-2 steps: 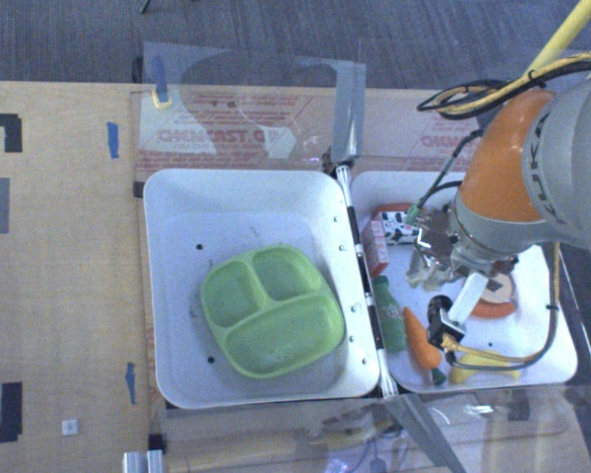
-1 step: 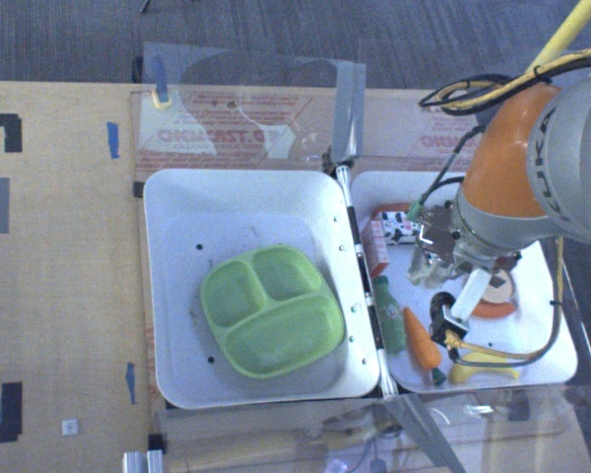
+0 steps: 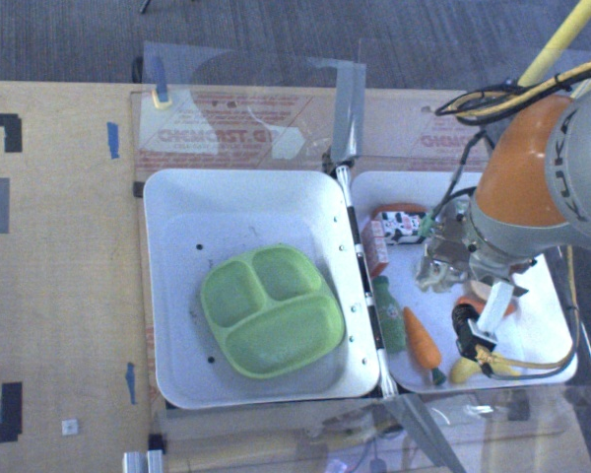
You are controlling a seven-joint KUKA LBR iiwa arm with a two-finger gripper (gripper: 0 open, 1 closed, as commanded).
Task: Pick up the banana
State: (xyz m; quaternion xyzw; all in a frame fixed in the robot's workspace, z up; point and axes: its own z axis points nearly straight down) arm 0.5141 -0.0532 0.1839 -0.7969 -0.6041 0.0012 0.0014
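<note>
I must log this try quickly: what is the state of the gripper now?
Gripper: above the right bin, near the carrot; open or shut cannot be told. The banana lies in the bin.

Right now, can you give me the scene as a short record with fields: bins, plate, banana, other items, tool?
left bin: holds a green plate with three compartments
right bin: holds the food items
banana: near the front edge of the right bin, partly hidden by the arm
carrot: left of the banana
green bottle: along the right bin's left wall
tool: over the right bin, above the banana; grip state unclear
</note>
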